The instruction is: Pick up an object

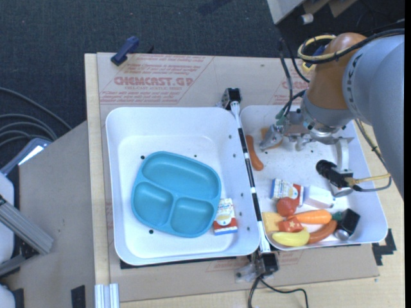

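Observation:
My gripper (286, 140) hangs low over the far part of the right bin (367, 172), its fingers spread and nothing between them. An orange sausage (255, 156) lies just to its left against the bin's left wall. Nearer the front lie a small milk carton (286, 190), a red tomato (287, 206), a carrot (314, 217), a yellow banana (292, 239), a yellow cheese wedge (271, 219) and a red-orange pepper (325, 230). A black object (349, 222) sits in the front right corner.
The left bin (122, 133) holds a blue divided plate (175, 193) and a small printed carton (225, 215) at the plate's right. The divider between the bins (244, 153) runs close to the sausage. A blue clip (124, 50) lies on the board behind.

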Robot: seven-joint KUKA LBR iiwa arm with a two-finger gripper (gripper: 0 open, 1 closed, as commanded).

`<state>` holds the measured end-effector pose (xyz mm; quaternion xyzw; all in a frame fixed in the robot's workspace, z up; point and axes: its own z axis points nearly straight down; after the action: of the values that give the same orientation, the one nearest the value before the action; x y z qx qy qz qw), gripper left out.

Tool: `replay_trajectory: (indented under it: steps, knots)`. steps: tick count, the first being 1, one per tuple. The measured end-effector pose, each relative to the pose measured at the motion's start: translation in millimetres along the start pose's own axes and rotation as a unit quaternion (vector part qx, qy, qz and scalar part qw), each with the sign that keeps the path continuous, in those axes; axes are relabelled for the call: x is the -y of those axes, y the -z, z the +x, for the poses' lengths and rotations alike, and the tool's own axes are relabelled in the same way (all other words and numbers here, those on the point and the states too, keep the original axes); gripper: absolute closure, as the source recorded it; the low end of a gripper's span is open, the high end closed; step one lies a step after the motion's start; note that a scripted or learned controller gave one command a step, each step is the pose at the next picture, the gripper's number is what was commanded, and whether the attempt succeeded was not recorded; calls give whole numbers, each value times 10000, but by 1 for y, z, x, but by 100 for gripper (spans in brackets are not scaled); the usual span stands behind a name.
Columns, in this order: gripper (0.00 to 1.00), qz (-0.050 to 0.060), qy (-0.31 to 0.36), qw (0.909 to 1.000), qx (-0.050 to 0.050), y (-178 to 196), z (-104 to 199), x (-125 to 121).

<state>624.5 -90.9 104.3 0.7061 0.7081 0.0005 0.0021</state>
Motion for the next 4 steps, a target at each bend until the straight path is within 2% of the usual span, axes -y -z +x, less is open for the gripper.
replay_trajectory:
  steps: [1, 2, 3, 4]
  knots:
    - [100, -10, 4, 10000, 3, 10, 0, -1]
    - [0, -8, 4, 10000, 4, 10, 0, 0]
    - [100, -18, 8, 10000, 7, 20, 0, -1]
    - [0, -16, 7, 10000, 8, 20, 0, -1]
